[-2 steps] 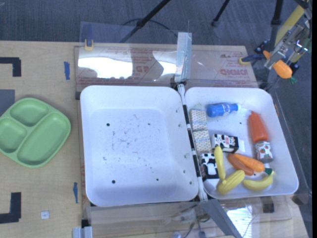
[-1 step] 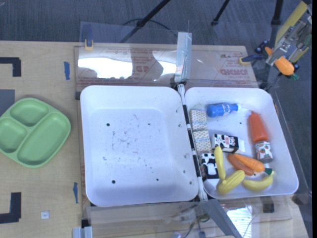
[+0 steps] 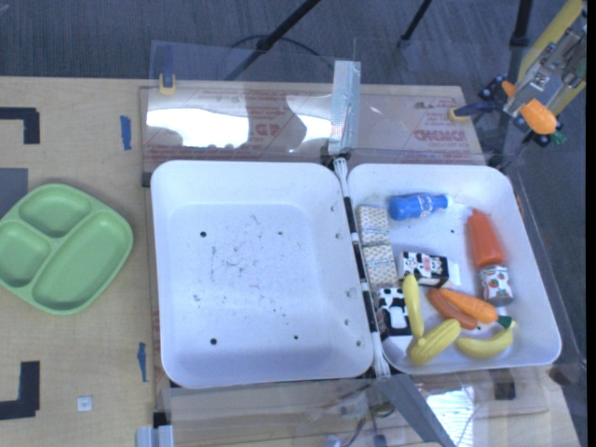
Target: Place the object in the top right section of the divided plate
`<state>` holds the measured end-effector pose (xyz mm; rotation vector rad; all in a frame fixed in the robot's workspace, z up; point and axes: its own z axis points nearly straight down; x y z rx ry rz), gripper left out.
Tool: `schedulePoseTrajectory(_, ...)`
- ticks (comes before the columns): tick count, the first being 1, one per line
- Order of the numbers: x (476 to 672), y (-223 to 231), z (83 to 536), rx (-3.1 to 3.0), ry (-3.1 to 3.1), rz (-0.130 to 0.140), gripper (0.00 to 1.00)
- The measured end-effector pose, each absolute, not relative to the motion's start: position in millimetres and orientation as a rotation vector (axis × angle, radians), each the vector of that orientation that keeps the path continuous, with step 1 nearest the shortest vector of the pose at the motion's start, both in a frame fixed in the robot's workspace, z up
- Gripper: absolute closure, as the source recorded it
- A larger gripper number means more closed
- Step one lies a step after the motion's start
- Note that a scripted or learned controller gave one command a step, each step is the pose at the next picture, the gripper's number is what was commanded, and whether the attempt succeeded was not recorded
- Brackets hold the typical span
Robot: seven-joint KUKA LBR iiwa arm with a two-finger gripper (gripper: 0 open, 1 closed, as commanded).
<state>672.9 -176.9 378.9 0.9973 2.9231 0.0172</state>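
Observation:
The green divided plate (image 3: 65, 248) lies on the wooden bench to the left of both bins; it has two small sections at its top and left and one large section at its lower right. The right bin (image 3: 535, 250) holds several objects: a blue bottle (image 3: 417, 205), an orange-red bottle (image 3: 485, 238), a small can (image 3: 498, 285), a carrot (image 3: 466, 305), yellow bananas (image 3: 436, 340) and two black-and-white patterned boxes (image 3: 426, 267).
The left bin (image 3: 247, 268) sits between the plate and the right bin. Beige wafer-like packets (image 3: 375, 245) lie along the right bin's left wall. A clear panel (image 3: 242, 110) stands behind the bins. Stands with orange clamps (image 3: 538, 115) are at the top right.

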Motion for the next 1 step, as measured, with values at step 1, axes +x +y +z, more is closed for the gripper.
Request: schedulePoseTrajectory(1,674.5,-177.0,390.3,0.994,2.916,0.02,1.0)
